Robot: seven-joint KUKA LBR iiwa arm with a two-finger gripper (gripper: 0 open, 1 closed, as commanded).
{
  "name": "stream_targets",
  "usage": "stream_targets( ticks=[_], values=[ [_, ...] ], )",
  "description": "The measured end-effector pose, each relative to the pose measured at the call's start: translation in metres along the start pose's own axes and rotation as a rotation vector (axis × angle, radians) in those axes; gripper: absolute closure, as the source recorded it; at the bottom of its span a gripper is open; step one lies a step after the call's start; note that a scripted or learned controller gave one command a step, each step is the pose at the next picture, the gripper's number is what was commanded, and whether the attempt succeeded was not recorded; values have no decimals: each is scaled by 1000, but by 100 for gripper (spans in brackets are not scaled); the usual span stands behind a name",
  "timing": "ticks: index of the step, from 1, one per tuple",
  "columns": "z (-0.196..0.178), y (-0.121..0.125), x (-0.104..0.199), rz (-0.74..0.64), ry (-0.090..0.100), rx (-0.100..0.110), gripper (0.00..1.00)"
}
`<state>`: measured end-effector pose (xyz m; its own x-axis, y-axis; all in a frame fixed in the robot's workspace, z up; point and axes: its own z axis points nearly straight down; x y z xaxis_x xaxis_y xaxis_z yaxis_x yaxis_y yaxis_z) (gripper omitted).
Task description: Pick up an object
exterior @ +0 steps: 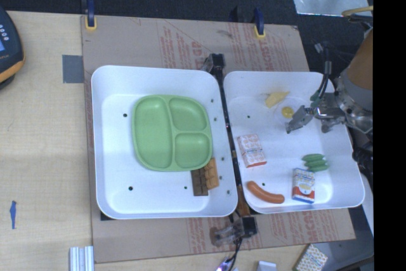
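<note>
A: What sits in the left bin [111,136]?

B: Well left of the claw [311,116], a green divided plate [171,132] lies flat in it, and a brown chocolate bar [205,176] rests just beside the plate's near right corner.

A: And the right bin [254,82]?

B: A small red-and-white packet [251,150] lies left of the claw and nearer the camera. A sausage [265,193] lies along the near wall, below and left of the claw. A yellow piece [276,98] sits just left of the claw toward the far wall, and a small yellow round bit [287,112] lies close beside the left finger. A carton [304,185] and a green pea pod [314,162] lie on the near side of the claw, the pod close to it.

A: The claw itself?

B: It hangs over the right bin's far right part, fingers spread apart, nothing between them.
</note>
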<state>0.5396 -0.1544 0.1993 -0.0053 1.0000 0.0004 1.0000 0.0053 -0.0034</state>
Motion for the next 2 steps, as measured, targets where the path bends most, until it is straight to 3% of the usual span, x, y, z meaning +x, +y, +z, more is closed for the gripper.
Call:
stream_targets(
  ticks=[1,2],
  values=[
    [47,72,4,-4,-2,-3,0],
    [110,119,-4,-4,-2,-3,0]
  ],
)
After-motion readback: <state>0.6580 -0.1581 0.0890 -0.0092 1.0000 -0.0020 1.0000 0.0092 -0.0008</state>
